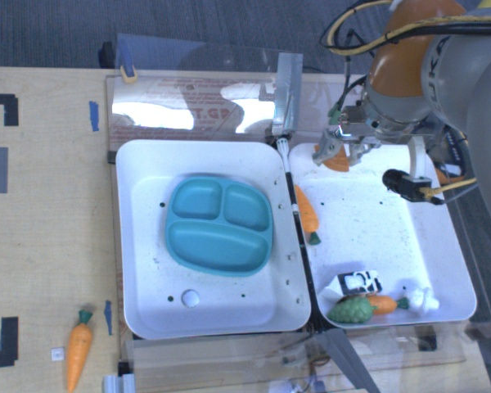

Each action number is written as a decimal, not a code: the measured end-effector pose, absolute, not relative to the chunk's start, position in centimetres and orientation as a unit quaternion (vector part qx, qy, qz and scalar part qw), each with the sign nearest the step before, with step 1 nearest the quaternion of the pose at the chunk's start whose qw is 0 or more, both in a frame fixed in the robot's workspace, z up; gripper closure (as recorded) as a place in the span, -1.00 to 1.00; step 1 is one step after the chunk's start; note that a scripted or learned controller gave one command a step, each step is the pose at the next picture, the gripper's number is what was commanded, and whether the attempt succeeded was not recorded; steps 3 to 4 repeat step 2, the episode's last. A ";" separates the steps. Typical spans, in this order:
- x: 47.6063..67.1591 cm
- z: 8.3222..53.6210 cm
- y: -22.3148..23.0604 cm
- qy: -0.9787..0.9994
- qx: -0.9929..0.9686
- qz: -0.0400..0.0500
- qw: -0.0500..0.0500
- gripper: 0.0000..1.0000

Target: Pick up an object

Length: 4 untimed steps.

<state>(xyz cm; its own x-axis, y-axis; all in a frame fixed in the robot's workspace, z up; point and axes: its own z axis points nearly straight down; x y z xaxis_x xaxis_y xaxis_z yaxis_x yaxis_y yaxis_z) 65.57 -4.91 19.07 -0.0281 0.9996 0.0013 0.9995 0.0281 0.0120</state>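
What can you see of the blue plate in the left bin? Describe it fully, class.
The blue plate is teal, smooth and matte, like plastic, with rounded corners. Raised ridges split it into three compartments: two smaller ones at the far side and one wide one at the near side. All three look bare. It lies flat, right way up, slightly turned, about mid-floor of the left bin, touching only the bin's floor. A small round white thing lies apart from it, nearer the camera.

Arm (442, 64) reaches in from the right, orange band uppermost, wrist bent down; gripper (341, 148) points downward.
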 end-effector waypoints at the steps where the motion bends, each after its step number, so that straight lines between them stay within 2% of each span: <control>1: 65.4 19.6 -5.2 0.716 0.698 0.002 0.003 1.00; 2: 59.9 18.5 -4.3 0.791 0.612 0.000 -0.001 1.00; 4: 59.9 18.5 -4.3 0.791 0.612 0.000 -0.001 1.00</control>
